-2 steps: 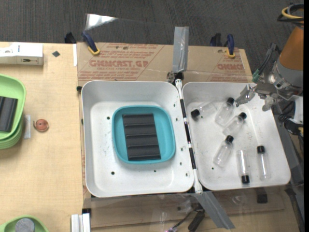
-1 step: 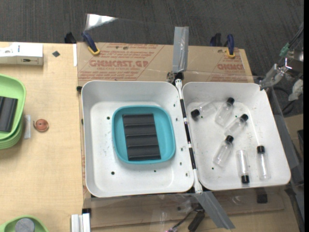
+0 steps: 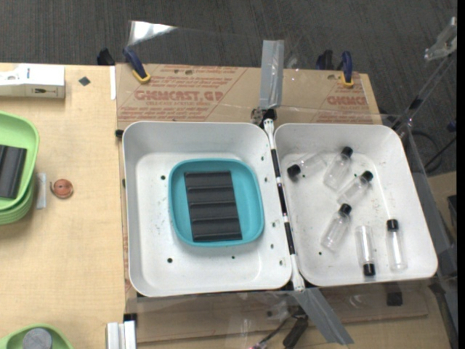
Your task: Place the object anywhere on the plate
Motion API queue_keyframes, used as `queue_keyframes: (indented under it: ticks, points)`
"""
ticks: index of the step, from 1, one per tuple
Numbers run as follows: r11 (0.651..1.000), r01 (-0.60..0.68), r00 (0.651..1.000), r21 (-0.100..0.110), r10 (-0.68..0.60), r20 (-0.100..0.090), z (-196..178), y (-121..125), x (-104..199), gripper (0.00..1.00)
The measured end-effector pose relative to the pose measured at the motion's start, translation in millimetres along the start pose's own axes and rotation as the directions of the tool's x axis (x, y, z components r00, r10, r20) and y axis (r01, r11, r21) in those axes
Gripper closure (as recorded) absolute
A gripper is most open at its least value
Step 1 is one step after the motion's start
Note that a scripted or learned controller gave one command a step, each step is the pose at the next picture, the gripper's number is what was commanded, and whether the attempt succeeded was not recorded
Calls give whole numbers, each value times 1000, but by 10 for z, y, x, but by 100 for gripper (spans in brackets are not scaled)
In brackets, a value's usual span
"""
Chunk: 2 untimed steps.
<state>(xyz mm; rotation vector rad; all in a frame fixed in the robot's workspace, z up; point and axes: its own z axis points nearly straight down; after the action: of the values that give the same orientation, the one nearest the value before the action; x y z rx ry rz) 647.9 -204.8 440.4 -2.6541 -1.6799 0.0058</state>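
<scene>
Six clear vials with black caps lie loose in the right bin (image 3: 311,262), all on their sides and none on the plate (image 3: 178,203).

The first vial (image 3: 306,165) lies near the divider, its long axis slanting, cap toward the lower left. Just beside it, the second vial (image 3: 337,169) points its cap up and to the right. The third vial (image 3: 355,187) lies close below that one, roughly parallel, cap also to the upper right. The fourth vial (image 3: 335,228) sits mid-bin, cap up and slightly right.

Near the front edge two more lie almost parallel, running front to back. The fifth vial (image 3: 364,249) has its cap toward the front rim; the sixth vial (image 3: 394,245) has its cap toward the back.

The plate – teal, square with rounded corners – sits in the middle of the left bin (image 3: 145,224) and carries a black ribbed block (image 3: 213,206).

Both bins rest on cardboard (image 3: 189,93). On the wooden worktop (image 3: 73,267) to the left stand a green tray (image 3: 22,133) and a small copper disc (image 3: 62,188).
</scene>
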Motion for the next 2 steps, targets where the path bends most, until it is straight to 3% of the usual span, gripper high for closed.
queue_keyframes:
  ticks: [2]
  points:
    - [1000, 0, 1000, 0, 0, 0, 5, 0, 2, 0]
